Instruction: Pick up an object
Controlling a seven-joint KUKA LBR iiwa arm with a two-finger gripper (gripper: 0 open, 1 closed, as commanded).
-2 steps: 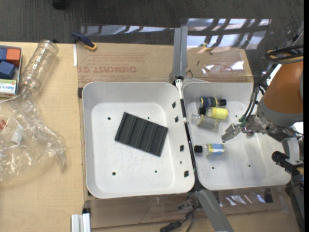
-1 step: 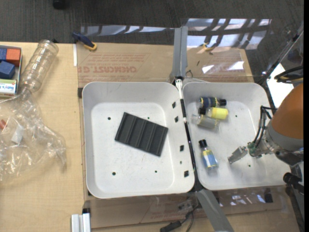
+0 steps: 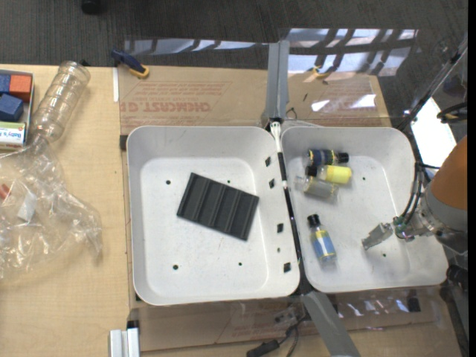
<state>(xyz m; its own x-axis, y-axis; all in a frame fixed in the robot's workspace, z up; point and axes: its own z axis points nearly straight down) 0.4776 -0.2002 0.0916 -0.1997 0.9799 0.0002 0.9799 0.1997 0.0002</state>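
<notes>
Your gripper [image 3: 377,236] hangs near the right bin's [image 3: 401,143] right edge (grip unreadable); nothing lifted yet.

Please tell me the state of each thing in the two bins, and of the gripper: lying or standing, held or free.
dark ridged panel: lying flat in the left bin, turned at an angle, free.
blue bottle: lying on its side in the right bin, free.
yellow bottle: lying on its side, free.
dark blue bottle: lying beside the yellow one, free.
gripper: low over the right bin, holding nothing that I can see.
</notes>
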